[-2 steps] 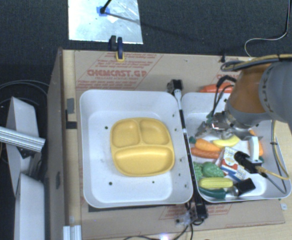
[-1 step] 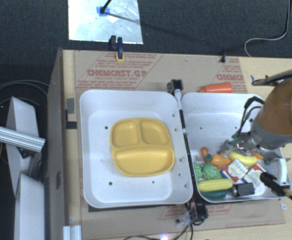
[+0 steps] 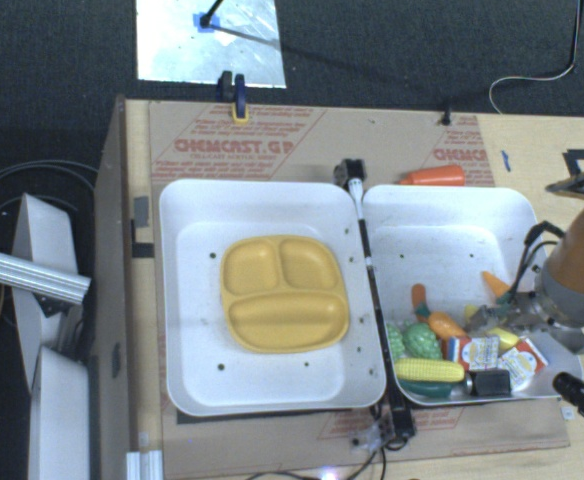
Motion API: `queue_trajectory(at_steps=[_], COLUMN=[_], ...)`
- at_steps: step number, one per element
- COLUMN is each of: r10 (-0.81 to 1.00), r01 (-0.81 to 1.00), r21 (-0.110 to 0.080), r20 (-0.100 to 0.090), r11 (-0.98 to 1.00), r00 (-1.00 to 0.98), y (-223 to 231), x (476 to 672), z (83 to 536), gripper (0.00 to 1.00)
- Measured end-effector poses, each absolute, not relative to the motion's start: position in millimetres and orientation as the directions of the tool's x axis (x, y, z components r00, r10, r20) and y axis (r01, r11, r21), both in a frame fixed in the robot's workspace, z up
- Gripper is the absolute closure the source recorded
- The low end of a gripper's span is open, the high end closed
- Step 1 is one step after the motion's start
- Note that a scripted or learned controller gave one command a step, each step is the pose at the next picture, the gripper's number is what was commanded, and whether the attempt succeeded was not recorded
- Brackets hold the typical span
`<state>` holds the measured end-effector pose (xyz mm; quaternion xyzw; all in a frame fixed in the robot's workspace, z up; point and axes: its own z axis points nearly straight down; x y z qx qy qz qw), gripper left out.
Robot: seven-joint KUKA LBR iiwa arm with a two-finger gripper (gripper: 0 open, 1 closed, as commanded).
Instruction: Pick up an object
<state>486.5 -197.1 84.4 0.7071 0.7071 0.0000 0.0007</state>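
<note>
Down at the four o'clock corner of the scene, the grey arm's two-finger gripper (image 3: 492, 315) hangs low over the right-hand shallow white plastic bin (image 3: 442, 218), its tips just above a heap of toy food, and whether they are parted or closed on anything cannot be told. That heap crowds the bin's six o'clock edge: a yellow corn cob (image 3: 429, 370), a green bumpy vegetable (image 3: 421, 342), a small orange carrot (image 3: 419, 296) and some white-labelled packets (image 3: 484, 350). At nine o'clock from it, the left-hand white bin (image 3: 197, 298) holds a yellow three-compartment plastic plate (image 3: 284, 293), and another orange carrot-shaped toy (image 3: 433, 176) lies on the bench beyond the right bin at twelve o'clock.
</note>
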Motion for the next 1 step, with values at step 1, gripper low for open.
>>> queue_trajectory(at_steps=[1], r10=[1.000], r01=[1.000], r21=[0.006], r20=[-0.002], r11=[0.003], r00=[-0.003], y=[-186.1], x=[498.7], z=[218.6], gripper=[0.00])
